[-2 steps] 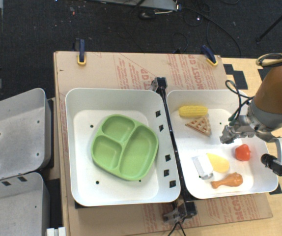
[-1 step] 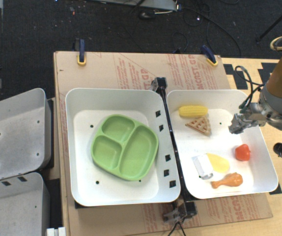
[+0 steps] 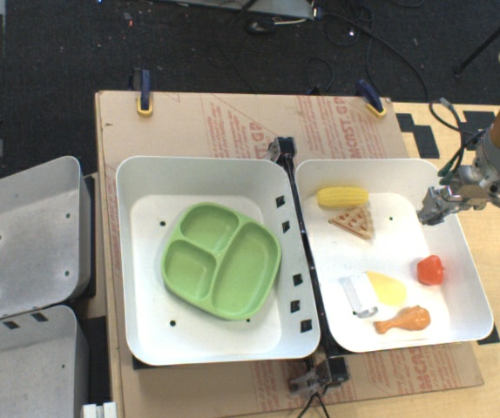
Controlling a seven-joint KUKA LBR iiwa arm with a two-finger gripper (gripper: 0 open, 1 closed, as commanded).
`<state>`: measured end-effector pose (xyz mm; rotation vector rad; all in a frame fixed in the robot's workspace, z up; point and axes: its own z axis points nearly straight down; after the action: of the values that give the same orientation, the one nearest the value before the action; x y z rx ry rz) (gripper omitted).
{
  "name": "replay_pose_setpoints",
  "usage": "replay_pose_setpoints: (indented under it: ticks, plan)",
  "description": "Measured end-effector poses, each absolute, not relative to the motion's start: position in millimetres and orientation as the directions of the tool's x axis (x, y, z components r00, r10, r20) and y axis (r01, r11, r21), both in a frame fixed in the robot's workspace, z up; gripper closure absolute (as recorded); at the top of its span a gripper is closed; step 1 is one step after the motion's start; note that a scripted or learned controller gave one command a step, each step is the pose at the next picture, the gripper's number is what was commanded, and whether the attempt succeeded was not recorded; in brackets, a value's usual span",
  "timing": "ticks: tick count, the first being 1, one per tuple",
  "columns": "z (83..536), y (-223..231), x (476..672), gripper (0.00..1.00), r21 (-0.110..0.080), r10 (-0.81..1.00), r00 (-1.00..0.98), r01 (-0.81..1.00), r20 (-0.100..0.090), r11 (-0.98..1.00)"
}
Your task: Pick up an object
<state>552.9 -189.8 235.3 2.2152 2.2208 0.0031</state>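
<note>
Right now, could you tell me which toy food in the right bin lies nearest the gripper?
The red tomato, alone near the bin's right wall, below the gripper; the corn cob and waffle lie farther left.

A brown table [image 3: 198, 120] carries two white bins, the near bin [image 3: 389, 342] lying just below and left of the pincer [image 3: 433, 209], the far bin [image 3: 137, 233] well to its left, while black cables [image 3: 381, 33] trail over the dark floor [image 3: 41, 42] beyond.

Glossy white plastic bins [image 3: 145, 181], matt green plastic tray [image 3: 221, 259], printed cardboard base [image 3: 224, 124]
</note>
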Motion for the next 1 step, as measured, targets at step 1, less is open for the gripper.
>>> replay_pose_setpoints:
  ticks: [1]
  plan:
    - [238.4, -126.4, 546.9, 1.0, 0.0, 1.0, -0.007, 1.0, 0.002, 0.007]
